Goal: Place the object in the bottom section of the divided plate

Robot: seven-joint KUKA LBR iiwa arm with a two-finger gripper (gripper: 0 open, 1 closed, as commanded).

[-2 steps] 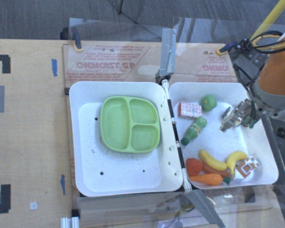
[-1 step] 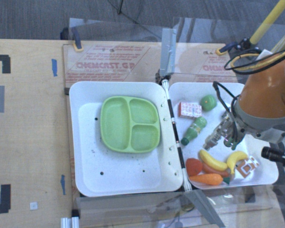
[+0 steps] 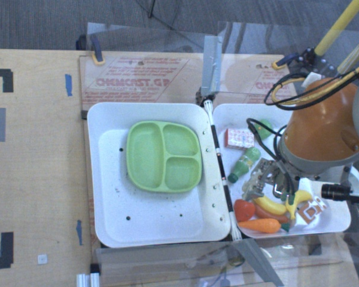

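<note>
1. Left bin (image 3: 107, 220): holds a green divided plate (image 3: 164, 156), sitting toward 12 o'clock of the bin floor. One long section on the plate's 9 o'clock side, two smaller ones stacked on its 3 o'clock side.
2. Right bin (image 3: 338, 220): toy food in a cluster. Red-and-white box (image 3: 239, 138) at 12 o'clock; green bottle (image 3: 244, 164) lying tilted just below it.
3. At 6 o'clock of the right bin: red pepper (image 3: 244, 210), carrot (image 3: 260, 225), banana (image 3: 275, 205), packed touching one another. A small orange-and-white packet (image 3: 312, 210) lies at their 3 o'clock.
4. Arm enters from 3 o'clock, orange band over the right bin. Gripper (image 3: 264, 181) hangs above the bin, just at 12 o'clock of the banana, beside the bottle.
5. Finger spread: cannot tell, metalwork too cluttered. Nothing seen clamped.
</note>
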